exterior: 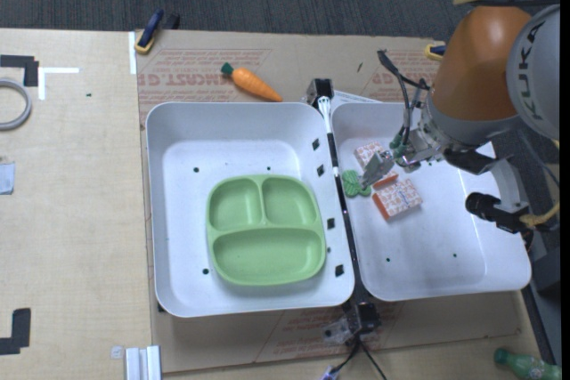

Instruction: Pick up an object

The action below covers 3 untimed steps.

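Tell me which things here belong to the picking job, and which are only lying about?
Part of the job:
gripper
green toy
orange patterned box
pale patterned box
right bin

Lying about:
green plate
left bin
carrot, outside the bins
blue clip

The arm (499,58) covers the right bin's (445,271) far right corner. The gripper's (381,163) fingers are too small to read — open or closed is unclear. A green bottle (527,362) is cut off at the bottom edge.
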Available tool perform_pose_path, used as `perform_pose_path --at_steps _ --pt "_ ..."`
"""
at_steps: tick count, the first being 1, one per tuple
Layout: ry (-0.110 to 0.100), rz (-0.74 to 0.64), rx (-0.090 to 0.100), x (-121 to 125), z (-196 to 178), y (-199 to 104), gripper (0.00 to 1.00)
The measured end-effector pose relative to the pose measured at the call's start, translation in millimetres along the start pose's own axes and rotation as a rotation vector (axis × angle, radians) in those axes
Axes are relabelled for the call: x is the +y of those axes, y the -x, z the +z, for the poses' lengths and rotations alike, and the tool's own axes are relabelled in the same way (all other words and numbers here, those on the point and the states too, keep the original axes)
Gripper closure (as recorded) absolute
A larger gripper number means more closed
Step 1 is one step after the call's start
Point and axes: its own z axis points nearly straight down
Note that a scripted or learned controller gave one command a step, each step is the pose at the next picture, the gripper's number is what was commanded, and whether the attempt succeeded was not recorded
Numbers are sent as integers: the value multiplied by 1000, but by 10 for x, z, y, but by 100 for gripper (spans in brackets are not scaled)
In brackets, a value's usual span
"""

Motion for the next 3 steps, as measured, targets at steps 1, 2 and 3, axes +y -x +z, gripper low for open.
perform_pose_path --at_steps 1,2,3 --pt "2 -517 -2 171 -6 -168 0" --pt "2 -947 -1 -136 -5 -484 0" --pt "2 -948 -1 -137 -5 -483 0"
